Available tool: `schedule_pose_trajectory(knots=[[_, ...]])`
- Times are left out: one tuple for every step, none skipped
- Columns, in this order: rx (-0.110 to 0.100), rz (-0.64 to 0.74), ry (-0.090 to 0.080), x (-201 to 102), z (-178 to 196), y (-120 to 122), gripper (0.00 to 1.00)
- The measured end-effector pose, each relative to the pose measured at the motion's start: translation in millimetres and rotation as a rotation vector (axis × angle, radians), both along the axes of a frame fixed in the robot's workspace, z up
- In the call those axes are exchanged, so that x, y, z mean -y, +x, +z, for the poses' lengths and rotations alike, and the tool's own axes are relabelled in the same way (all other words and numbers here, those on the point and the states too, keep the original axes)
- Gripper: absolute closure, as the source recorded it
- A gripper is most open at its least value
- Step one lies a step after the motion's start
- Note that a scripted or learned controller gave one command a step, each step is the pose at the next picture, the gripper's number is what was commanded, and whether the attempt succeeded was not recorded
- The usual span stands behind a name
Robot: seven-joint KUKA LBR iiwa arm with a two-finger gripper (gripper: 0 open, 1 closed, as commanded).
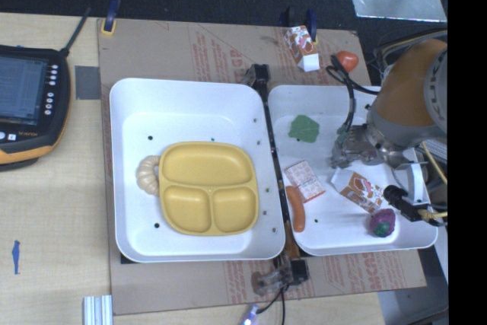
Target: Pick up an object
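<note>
The right bin (pixel 319 243) holds a green leafy piece (pixel 305 128), a small red-and-white packet (pixel 304 180), an orange sausage (pixel 295 208), a brown-and-white snack packet (pixel 361 191) and a purple berry-like piece (pixel 382 222). My gripper (pixel 347 152) is low in this bin, just right of the green piece and above the snack packet. The arm's body hides much of it. I see nothing between the fingers.
The left bin (pixel 129 164) carries a yellow divided tray (pixel 207 186) with a beige shell-like toy (pixel 148 174) at its left side. Behind the bins lie a small carton (pixel 301 46) and a red item (pixel 347 59). A tablet pendant (pixel 27 103) sits far left.
</note>
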State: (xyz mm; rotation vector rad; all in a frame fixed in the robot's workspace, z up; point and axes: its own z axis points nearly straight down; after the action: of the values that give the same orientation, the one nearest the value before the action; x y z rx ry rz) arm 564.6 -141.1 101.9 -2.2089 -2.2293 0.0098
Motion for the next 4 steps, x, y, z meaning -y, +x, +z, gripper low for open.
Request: schedule_pose_trajectory(knots=[[0.000,0.000,0.000,0,0,0,0.00],[0.005,-0.006,0.001,37,91,8,0.00],[0.001,-0.004,0.002,45,-11,-22,0.00],[0.005,-0.005,0.002,71,-9,61,0.00]])
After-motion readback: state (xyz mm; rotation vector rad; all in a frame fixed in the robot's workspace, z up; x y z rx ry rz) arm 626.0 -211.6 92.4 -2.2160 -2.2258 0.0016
